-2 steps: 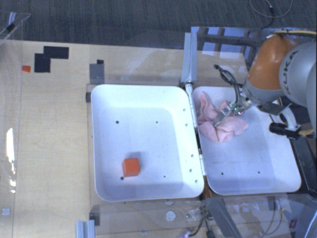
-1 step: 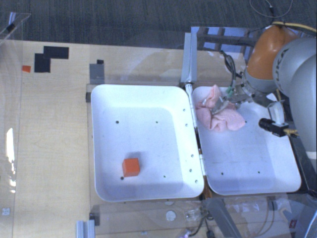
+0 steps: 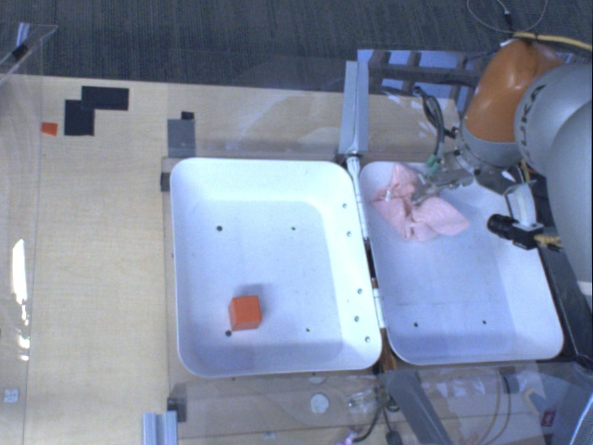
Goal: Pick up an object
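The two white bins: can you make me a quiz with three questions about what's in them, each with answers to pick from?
1. Where is the orange block?
A. In the left bin
B. In the right bin
C. On the wooden bench

2. What colour is the crumpled cloth?
A. Blue
B. Pink
C. Green

3. What is the gripper doing?
A. Hanging over the left bin
B. Lifting the block high
C. Down at the cloth in the right bin

Answers:
1. A, the block sits on the floor of the left bin, near its front-left corner.
2. B, the cloth is a pale pink heap at the back of the right bin.
3. C, the gripper's tip meets the cloth's upper edge; whether it has taken hold of the cloth cannot be told from this view.
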Controlling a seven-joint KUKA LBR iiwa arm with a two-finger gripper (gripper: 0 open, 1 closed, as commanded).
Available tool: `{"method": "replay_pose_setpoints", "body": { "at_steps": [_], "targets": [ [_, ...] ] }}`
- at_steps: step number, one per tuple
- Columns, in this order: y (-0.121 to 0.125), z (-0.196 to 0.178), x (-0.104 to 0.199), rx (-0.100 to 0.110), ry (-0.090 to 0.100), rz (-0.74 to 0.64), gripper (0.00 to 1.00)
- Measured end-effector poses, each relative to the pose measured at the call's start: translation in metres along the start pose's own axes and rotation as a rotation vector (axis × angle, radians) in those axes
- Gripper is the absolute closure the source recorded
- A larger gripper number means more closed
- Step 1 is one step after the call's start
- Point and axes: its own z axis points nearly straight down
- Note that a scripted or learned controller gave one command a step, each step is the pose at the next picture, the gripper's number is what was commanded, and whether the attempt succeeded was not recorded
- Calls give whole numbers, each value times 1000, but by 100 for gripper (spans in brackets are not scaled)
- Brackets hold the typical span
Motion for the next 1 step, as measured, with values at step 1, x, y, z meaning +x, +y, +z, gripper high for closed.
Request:
{"method": "replay_pose_setpoints", "body": {
  "at_steps": [1],
  "targets": [
    [6,-77,27,4,1,82,100]
  ]
}}
